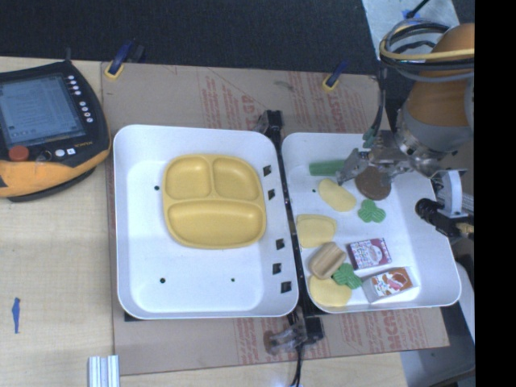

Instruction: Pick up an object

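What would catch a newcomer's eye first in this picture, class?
The yellow divided tray sitting alone in the left bin stands out most. In the right bin, small toy foods and two little packets crowd together, with the tool low over its upper part. A control tablet lies at far left.

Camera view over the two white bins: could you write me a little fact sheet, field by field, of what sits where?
left bin: holds a yellow divided tray
right bin: holds small toy-like items
green items: a flat green piece near the top, two leafy green pieces
pale yellow pieces: several, down the bin's left side
small packets: two, near the lower right
gripper: over the right bin's upper part, beside a brown round piece
bench, left: a control pendant
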You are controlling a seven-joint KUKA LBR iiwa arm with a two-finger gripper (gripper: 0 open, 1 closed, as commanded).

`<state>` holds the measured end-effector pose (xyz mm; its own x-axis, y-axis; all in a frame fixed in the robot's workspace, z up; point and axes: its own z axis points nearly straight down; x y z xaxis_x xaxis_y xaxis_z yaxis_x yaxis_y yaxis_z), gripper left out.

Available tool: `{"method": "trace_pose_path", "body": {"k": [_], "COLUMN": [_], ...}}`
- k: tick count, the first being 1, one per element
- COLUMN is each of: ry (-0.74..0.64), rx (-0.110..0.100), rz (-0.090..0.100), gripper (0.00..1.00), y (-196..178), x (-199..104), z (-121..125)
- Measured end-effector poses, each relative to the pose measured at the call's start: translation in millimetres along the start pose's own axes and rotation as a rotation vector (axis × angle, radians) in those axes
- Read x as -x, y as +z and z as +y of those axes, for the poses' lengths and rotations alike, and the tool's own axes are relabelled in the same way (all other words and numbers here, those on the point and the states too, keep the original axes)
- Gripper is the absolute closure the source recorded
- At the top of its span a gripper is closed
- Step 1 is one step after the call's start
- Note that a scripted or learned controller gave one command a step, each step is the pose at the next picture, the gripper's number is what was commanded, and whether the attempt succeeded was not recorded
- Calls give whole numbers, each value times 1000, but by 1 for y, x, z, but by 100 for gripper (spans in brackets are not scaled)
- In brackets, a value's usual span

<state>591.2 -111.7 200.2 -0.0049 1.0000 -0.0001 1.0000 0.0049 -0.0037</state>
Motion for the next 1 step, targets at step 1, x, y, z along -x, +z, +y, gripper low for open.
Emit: {"method": "trace_pose_path", "body": {"k": [1], "ry": [1], "rx": [1], "rz": [-3], "gripper": [0], "y": [92], "x": [51], "z": [32]}}
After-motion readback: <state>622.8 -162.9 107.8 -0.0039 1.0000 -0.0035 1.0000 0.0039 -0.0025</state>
